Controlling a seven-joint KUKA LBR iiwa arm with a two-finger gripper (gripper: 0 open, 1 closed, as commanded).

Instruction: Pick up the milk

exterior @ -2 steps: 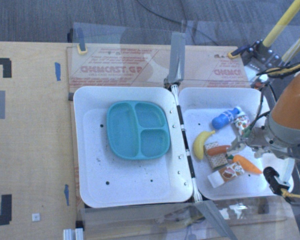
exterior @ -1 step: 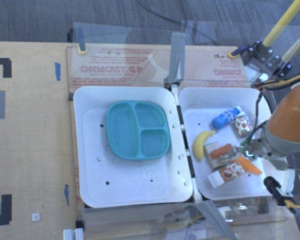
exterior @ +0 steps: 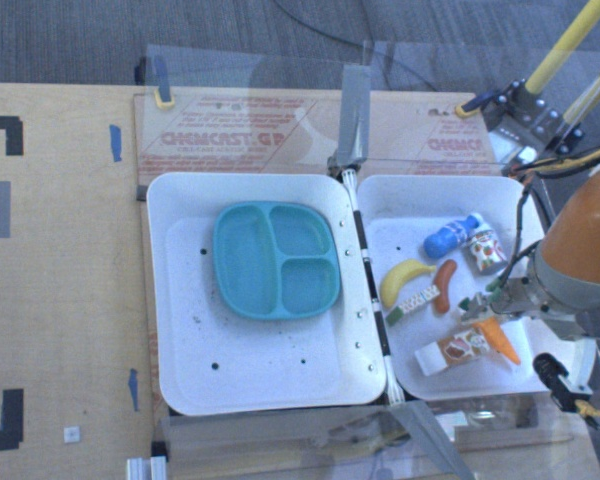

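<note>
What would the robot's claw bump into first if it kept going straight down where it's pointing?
Probably the carrot, which lies right by the gripper, or the milk carton beside it. Height is hard to judge from this view, so that is a best guess.

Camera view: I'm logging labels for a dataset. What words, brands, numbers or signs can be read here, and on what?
"CHEMCAST GP", red print, seen mirrored: on the clear sheet behind the left bin.
Red print on the sheet behind the right bin: too blurred to read.
Milk carton, small carton, blue bottle, banana: print too small to read.
</note>
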